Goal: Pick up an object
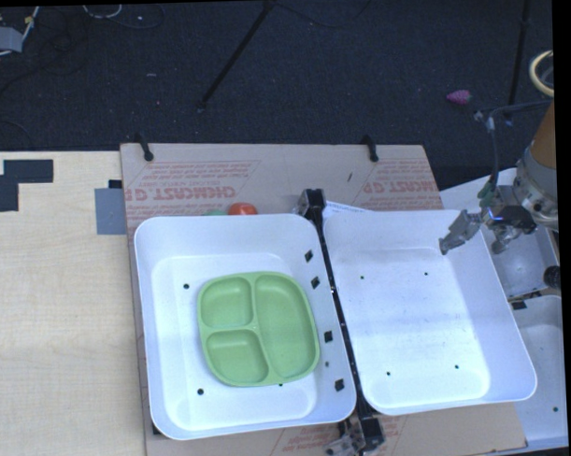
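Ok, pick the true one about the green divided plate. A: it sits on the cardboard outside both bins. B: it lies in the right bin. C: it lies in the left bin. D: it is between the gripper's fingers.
C: the green plate lies flat on the floor of the left bin, far from the gripper.

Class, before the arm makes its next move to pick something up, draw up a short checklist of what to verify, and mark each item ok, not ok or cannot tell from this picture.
1. A thing to pick is in view: ok. A green divided plate lies flat in the left bin.
2. Nothing lies on the plate: ok, its three compartments look bare.
3. Gripper is over the target: not ok. It hangs at the right bin's upper right rim, far from the plate.
4. Gripper carries nothing: ok, nothing shows at its tip.
5. Fingers ready to grasp: cannot tell.
6. Other targets: cannot tell. Something orange peeks out behind the left bin's far rim.
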Motion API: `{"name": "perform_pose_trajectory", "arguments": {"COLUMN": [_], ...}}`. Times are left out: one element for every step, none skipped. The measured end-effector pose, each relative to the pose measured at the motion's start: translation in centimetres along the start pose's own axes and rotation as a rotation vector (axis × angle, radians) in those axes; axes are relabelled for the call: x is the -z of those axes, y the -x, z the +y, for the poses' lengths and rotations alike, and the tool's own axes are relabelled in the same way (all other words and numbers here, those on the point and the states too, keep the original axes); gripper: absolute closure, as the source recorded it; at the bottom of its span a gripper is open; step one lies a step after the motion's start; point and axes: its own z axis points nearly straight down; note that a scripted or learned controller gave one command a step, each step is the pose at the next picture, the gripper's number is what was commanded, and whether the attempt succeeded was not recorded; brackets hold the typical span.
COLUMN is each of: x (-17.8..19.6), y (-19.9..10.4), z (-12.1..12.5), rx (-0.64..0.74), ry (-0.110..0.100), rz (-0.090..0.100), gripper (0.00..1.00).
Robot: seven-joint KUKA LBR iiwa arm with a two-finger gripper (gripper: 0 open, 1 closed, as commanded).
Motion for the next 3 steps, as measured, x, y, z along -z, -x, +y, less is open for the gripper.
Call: {"name": "perform_pose_trajectory", "arguments": {"x": [0.7, -5.8, -11.5], "y": [0.0, -0.2, -0.6], "z": [0.2, 0.2, 1.2], "rx": [0.002, 0.002, 0.005], "ry": [0.012, 0.004, 0.006], "rz": [-0.003, 0.000, 0.000], "gripper": [0.00, 0.00, 0.00]}}
